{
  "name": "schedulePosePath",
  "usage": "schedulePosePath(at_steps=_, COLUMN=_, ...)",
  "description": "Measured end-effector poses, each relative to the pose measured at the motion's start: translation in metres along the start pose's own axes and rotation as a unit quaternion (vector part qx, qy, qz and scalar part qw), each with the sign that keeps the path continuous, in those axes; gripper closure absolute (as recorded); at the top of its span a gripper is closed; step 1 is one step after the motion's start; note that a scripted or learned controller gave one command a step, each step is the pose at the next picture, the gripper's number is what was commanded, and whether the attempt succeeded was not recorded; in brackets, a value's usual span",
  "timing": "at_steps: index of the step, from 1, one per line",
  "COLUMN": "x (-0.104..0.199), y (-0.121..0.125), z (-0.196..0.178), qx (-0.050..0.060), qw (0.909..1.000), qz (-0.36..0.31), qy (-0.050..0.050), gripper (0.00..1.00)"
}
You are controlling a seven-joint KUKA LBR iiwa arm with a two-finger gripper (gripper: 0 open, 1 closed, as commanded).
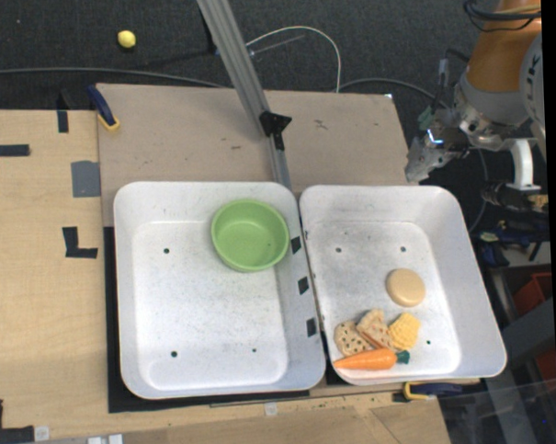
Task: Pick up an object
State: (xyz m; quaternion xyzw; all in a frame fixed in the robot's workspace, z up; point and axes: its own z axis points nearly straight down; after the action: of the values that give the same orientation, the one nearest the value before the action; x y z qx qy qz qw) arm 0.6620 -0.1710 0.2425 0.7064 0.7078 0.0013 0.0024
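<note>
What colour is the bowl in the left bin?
The bowl is light green, plain with no pattern, as seen in the camera view.

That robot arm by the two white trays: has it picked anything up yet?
Nothing looks done. The pincer is off beyond the right bin's far corner. The carrot, crackers and bun lie in that bin, the green bowl in the left one. Reaching and grasping remain.
</note>
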Motion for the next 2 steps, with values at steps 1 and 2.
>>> schedulePosePath(at_steps=1, x=0.055, y=-0.011, z=0.010, qx=0.004, qw=1.0000, qz=-0.002, qy=0.002, gripper=1.00)
schedulePosePath(at_steps=2, x=0.118, y=-0.013, z=0.018, qx=0.004, qw=1.0000, qz=-0.003, qy=0.002, gripper=1.00)
